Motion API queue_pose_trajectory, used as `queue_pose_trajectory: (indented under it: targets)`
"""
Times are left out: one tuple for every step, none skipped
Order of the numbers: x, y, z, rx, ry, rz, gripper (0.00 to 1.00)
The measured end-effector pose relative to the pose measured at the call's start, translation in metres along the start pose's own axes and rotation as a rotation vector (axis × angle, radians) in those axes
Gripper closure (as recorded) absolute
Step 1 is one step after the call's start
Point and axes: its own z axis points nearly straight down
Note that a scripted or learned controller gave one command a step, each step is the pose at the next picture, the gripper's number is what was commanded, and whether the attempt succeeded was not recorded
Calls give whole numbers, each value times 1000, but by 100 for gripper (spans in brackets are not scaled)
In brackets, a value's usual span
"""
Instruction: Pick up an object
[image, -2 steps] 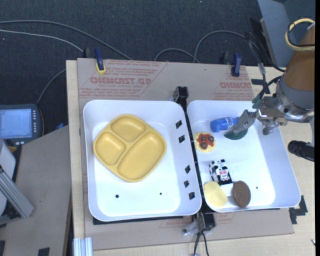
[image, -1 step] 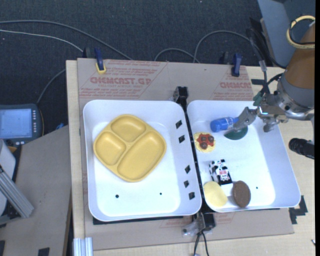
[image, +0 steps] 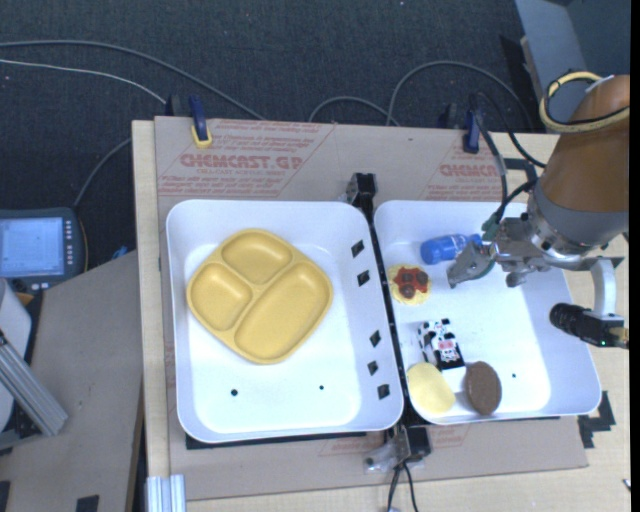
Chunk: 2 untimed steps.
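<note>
Objects for picking lie in the right bin (image: 560, 330): a red-and-yellow toy (image: 410, 284), a blue piece (image: 441, 248) at its one o'clock, and a brown disc (image: 483, 387) lower down, while the left bin (image: 190, 300) holds a yellow divided plate (image: 260, 295). The gripper (image: 495, 265) hovers at the blue piece's three o'clock with jaws spread and nothing between them, so this looks like the approach; next comes a descent and closing. Bench (image: 250, 160) lettering reads "CHEMCAST".
</note>
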Motion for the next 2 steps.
queue_pose_trajectory:
  targets:
    - [2, -10, 57, 1, 0, 1, 0]
    - [-4, -5, 113, 0, 0, 1, 0]
